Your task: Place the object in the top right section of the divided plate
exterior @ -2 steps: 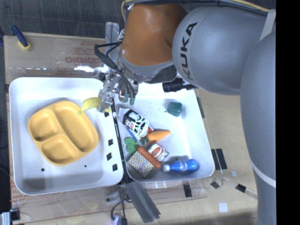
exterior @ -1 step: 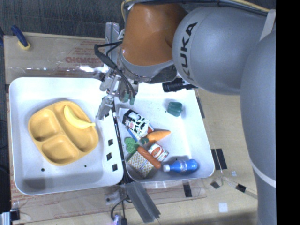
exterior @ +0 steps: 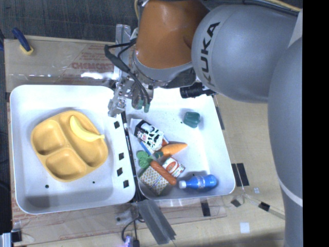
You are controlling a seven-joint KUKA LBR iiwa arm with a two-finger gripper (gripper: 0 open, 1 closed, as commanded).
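The grey arm with its orange band (exterior: 164, 30) reached in from the right, its end effector (exterior: 129, 98) hanging over the wall between the two shallow white bins; whether it was apart or together could not be told from this angle.

The left white bin (exterior: 31, 199) held a yellow divided plastic plate (exterior: 61, 163). A yellow banana-shaped toy (exterior: 82, 130) lay in the plate's top right section, its tip reaching over the plate's rim.

The right white bin (exterior: 216, 143) held a clutter near its lower left:
- a black-and-white patterned carton (exterior: 149, 136)
- an orange toy carrot (exterior: 174, 148)
- a blue bottle (exterior: 198, 182) lying on its side
- a small teal object (exterior: 192, 119), apart from the rest.

The bench (exterior: 51, 50) showed beyond the bins.
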